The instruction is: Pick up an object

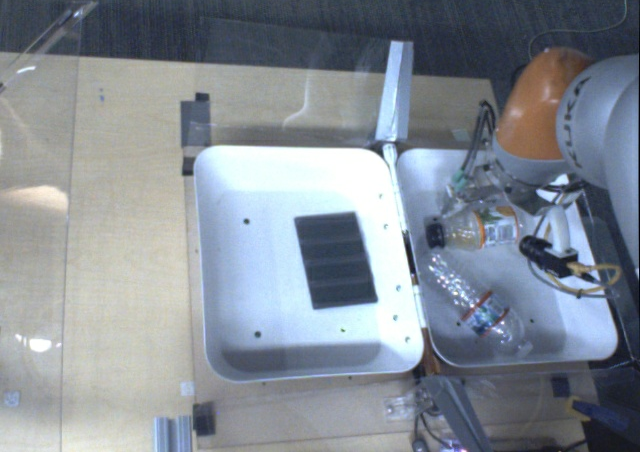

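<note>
In the right bin (pixel 590 335) a small clear bottle (pixel 478 233) with a black cap and an orange label lies on its side, cap pointing left. A second, crumpled clear bottle (pixel 478 305) with a red and blue label lies diagonally in front of it. My gripper (pixel 470 196) hangs under the orange wrist band, just behind and above the capped bottle, close to or touching it. A black ridged rectangular pad (pixel 335 259) lies flat in the middle of the left bin (pixel 230 240).
The grey arm and its orange band (pixel 535 115) cover the right bin's back right corner. Loose cables (pixel 565 265) trail over that bin's right side. A metal post (pixel 393 90) stands behind the gap between the bins.
</note>
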Available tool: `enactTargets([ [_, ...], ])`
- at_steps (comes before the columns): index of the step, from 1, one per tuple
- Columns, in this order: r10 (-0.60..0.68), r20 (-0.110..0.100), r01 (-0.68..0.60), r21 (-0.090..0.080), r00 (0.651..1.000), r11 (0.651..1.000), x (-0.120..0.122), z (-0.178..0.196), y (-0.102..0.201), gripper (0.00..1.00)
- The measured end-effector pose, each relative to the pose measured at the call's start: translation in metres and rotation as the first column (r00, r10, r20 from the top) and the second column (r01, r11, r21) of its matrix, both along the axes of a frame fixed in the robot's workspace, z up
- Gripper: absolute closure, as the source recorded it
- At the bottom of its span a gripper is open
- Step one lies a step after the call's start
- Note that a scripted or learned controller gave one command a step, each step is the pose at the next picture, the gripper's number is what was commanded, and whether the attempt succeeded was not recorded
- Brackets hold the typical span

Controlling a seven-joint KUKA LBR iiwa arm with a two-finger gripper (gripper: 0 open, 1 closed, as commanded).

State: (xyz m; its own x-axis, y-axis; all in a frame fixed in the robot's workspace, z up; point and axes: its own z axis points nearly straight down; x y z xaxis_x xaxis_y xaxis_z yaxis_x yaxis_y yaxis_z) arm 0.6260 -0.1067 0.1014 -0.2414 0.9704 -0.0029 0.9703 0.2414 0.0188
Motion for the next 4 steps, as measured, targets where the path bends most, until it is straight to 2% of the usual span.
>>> enactTargets([
  [1,-0.131,-0.010,0.131,-0.001,0.991,0.991,0.038,0.161,0.044,1.00],
  [2,-0.131,-0.011,0.131,-0.001,0.991,0.991,0.038,0.161,0.044,0.00],
  [3,-0.074,0.002,0.074,-0.003,0.997,0.997,0.011,0.038,-0.007,0.00],
  [4,-0.021,0.009,0.021,-0.007,1.000,1.000,0.030,0.028,-0.010,0.00],
])
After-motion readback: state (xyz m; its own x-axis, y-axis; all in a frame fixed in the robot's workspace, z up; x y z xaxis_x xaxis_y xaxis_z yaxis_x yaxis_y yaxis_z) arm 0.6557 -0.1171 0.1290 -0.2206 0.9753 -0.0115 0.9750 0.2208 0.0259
